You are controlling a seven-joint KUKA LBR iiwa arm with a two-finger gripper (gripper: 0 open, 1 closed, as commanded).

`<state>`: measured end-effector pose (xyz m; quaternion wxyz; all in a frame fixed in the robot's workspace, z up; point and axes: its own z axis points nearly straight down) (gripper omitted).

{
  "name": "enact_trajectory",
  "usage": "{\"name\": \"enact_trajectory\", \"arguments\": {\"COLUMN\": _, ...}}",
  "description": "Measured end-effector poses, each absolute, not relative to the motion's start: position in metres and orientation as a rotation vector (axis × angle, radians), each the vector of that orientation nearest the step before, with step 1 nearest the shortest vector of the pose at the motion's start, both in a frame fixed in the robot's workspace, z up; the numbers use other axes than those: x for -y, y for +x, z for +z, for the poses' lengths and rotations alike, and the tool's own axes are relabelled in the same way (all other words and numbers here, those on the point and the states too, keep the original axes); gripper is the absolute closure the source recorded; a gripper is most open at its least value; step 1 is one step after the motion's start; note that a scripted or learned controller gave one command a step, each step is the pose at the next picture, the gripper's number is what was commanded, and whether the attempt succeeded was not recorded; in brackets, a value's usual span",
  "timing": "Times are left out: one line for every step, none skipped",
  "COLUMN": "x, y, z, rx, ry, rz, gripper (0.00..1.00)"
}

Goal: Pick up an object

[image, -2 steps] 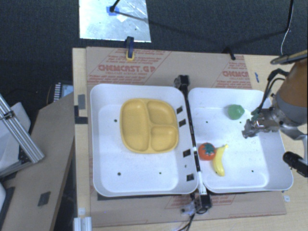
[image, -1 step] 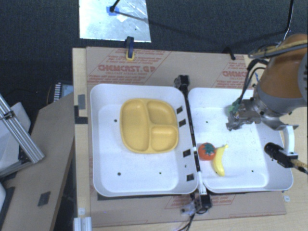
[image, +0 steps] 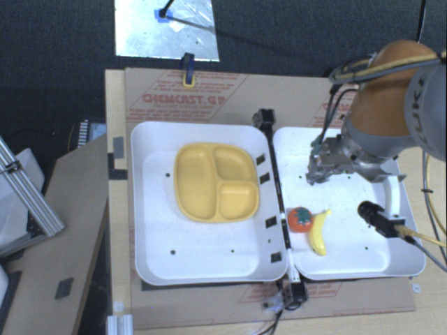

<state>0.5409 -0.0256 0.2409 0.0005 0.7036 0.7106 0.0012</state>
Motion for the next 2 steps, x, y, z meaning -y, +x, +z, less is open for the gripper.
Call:
{"name": "enact_trajectory", "arguments": {"x": -0.024, "y": 0.561, "z": 0.228, "rx": -2.232, "ry": 2.210, "rz": 0.005, "gripper": 1.00}}
{"name": "enact_trajectory", "arguments": {"x": -0.071, "y": 0.582, "z": 0.225, "rx": -2.232, "ry": 2.210, "rz": 0.005, "gripper": 1.00}}
